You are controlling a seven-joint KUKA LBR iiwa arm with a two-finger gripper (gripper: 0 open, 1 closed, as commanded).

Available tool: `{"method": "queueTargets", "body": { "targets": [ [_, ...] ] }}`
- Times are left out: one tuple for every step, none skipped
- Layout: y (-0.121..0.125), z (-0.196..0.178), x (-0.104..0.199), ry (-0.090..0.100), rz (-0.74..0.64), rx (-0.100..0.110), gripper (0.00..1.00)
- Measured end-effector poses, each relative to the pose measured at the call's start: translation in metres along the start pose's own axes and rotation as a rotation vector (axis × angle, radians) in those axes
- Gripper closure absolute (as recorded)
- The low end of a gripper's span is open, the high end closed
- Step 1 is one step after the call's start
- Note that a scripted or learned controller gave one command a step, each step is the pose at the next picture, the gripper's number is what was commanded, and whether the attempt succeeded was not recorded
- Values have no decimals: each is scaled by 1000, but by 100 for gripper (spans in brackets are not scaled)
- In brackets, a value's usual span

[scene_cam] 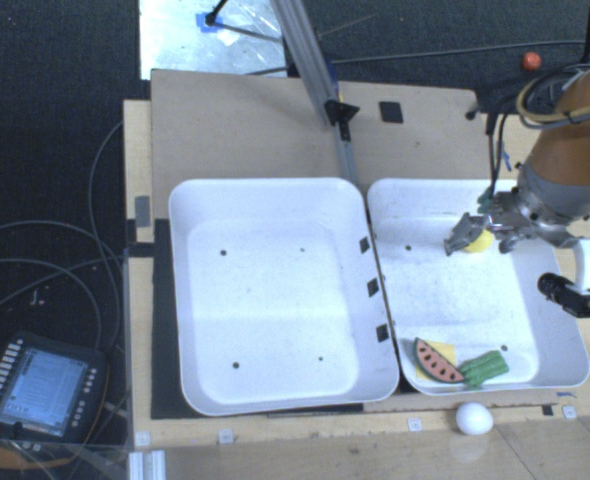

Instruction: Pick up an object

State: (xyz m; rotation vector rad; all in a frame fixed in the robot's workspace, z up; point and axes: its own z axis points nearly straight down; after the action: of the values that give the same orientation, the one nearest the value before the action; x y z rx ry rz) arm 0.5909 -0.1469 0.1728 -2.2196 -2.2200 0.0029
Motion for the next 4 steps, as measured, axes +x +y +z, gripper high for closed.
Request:
{"method": "queueTargets", "body": {
  "targets": [
    [3,62,-2,0,0,1,0],
    [4,48,-2,-1,0,-5,100],
    [7,-15,-1,-1,-1,-9,100],
    [1,-60,-1,-1,0,-7,100]
  ]
}}
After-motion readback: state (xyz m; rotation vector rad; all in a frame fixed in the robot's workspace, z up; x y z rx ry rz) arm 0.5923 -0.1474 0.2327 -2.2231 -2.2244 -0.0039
